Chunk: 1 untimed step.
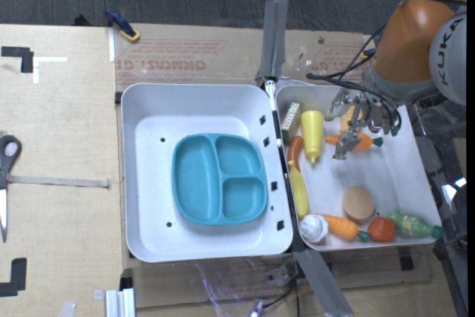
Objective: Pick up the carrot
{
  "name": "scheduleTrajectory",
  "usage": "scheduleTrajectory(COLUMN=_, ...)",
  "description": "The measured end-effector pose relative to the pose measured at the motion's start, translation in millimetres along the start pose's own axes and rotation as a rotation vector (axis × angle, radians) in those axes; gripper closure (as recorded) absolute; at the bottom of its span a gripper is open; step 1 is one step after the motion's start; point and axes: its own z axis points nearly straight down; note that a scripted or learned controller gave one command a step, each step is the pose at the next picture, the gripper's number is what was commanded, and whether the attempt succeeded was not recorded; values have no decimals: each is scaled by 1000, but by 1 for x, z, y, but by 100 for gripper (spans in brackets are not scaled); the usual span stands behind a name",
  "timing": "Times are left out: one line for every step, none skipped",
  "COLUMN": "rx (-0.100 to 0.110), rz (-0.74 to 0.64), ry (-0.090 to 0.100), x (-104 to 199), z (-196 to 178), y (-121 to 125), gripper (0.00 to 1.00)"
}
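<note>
Pale wooden counter (pixel 59 130) lies on the left, and a sheet of brown cardboard (pixel 193 56) is under the two white bins, which look smooth and a little glossy, with rounded corners. The left bin (pixel 130 159) holds a turquoise plastic plate (pixel 220 179) with three compartments, and a wide white floor is open around it. The right bin (pixel 393 174) is more crowded: a yellow squeeze bottle (pixel 312 131) lies near the back, a long banana (pixel 298 193) lies along the left wall, and a round wooden disc (pixel 358 203), a red tomato (pixel 381 229) and a green bottle (pixel 414 223) are near the front edge. The carrot (pixel 361 142) is small, orange and tapered, with a green end pointing right; it lies in the back half of the right bin, directly at the metal gripper (pixel 352 131). I cannot tell if the gripper is open or closed, or if it holds the carrot. A second carrot (pixel 341 226) lies at the front wall, beside the tomato. Bare white floor is free in the middle and along the right wall.
</note>
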Motion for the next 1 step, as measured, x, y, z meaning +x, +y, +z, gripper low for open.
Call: scheduleTrajectory(rx=2, rz=-4, ry=-8, x=-2, z=-12, y=1, gripper=100)
